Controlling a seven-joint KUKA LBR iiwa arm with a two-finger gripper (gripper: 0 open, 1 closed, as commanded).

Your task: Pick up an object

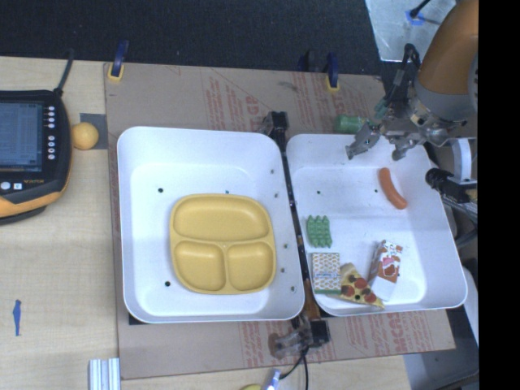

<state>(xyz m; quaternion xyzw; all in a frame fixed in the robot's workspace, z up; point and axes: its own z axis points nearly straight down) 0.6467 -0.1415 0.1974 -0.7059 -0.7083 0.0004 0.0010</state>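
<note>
Open gripper above the right bin's far edge, holding nothing.

Left of the right bin [439, 242] a yellow divided tray [221, 242] fills the left bin [138, 218]. Inside the right bin: green block [318, 231], cracker box [325, 270], pizza slice [357, 286], carton [388, 263], sausage [392, 188] just below the gripper [382, 146], its jaws spread.

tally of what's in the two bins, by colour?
Yellow: 1, divided tray
Green: 1, block
Orange: 1, sausage
Multicolour: 3, pizza slice, patterned card, small packet
Total: 6
</note>
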